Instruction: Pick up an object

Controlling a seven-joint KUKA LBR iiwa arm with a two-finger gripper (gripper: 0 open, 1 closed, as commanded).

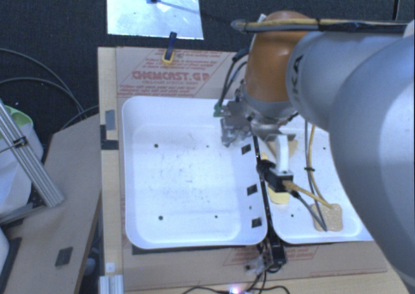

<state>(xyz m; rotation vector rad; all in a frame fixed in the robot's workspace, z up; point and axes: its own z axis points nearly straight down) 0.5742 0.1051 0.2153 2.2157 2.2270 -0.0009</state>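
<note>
To the right of the end effector point(231, 132) and nearer the front, a small yellow piece point(280, 197) lies in the right bin point(295, 226); whether the end effector is open or closed, I cannot tell.

- Nearest to me is a pale yellow rounded piece point(281, 198) in the right bin point(305, 233). It lies flat in the near half, just beside the wall shared with the left bin point(188, 182); its upper part is hidden, so I cannot tell its full shape
- A tan, rough-looking flat piece point(333, 217) lies in the same bin near the front edge, to the right of the yellow piece and apart from it
- A pale yellow patch point(293, 147) shows farther back in that bin, close under my arm point(337, 72); too much of it is covered for me to tell what it is
</note>
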